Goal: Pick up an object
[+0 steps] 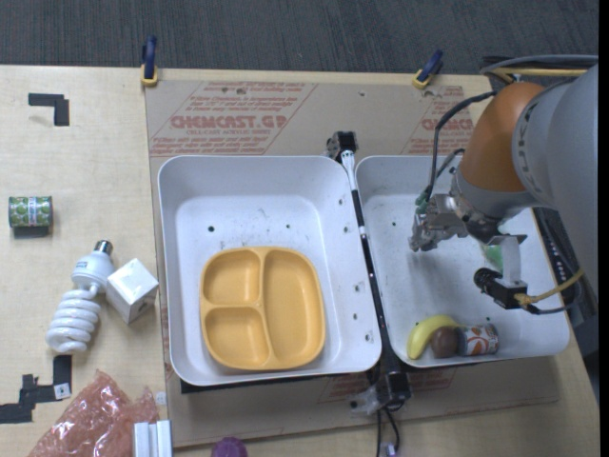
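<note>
- Your pincer (425, 232) hangs over the upper middle of the right bin (392, 184). You cannot tell from this slanted view how wide it stands, and nothing shows in its hold.
- The likeliest targets lie together along that bin's near wall: a banana (427, 335), a brown round thing (444, 343) touching it, and a small can (479, 340) on its side just beyond.
- I'd judge the banana the easiest, since its left end sits clear of the others. Bring the pincer toward the near wall, turn it across the banana's narrow width, and descend straight.
- The banana is yellow, curved, smooth-skinned, and probably slippery; grip mid-body.
- The yellow divided plate (263, 307) in the left bin (181, 188) looks too flat to grab.
</note>
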Controlling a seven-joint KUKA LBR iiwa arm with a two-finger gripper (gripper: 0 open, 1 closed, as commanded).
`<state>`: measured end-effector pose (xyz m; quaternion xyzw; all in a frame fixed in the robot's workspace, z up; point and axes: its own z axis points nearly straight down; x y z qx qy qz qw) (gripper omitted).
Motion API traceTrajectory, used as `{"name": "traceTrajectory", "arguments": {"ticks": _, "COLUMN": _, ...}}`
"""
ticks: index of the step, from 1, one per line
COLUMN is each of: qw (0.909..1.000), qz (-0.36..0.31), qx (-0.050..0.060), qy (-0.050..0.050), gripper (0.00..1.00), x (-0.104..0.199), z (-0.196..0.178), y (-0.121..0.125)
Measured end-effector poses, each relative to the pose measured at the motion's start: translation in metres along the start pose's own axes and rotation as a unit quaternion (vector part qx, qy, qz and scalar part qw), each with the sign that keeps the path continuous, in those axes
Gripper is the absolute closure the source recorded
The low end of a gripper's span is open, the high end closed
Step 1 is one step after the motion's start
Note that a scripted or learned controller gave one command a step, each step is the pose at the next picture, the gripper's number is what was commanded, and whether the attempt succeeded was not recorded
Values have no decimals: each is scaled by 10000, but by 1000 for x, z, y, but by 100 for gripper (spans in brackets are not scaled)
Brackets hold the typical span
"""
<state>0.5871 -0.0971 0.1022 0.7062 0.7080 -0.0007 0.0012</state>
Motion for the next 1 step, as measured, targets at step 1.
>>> {"name": "traceTrajectory", "arguments": {"ticks": 1, "qw": 10000, "qz": 2, "qx": 2, "qy": 1, "gripper": 0, "x": 0, "z": 0, "y": 0}}
